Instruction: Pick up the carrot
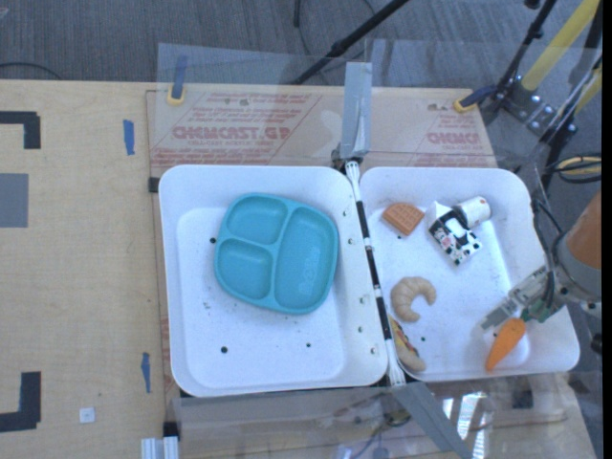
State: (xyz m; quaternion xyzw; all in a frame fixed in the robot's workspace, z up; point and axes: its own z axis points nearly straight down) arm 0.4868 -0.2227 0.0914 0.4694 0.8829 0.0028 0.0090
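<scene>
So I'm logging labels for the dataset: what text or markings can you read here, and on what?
"CHEMCAST GP", red, partly blurred: on the clear sheet behind the left bin.
Same red print, cut off and unreadable: on the sheet behind the right bin.
Black-and-white toy: pattern, no legible text.

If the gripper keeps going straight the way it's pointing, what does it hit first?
Probably the carrot: the gripper points down-left with the carrot's top right beside its tips. Height is hard to judge from above.

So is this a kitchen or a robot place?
Probably a robot lab, not a kitchen: two white bins on a wooden bench, toy-like food such as a carrot and croissant, and camera-stand legs on grey carpet.
</scene>
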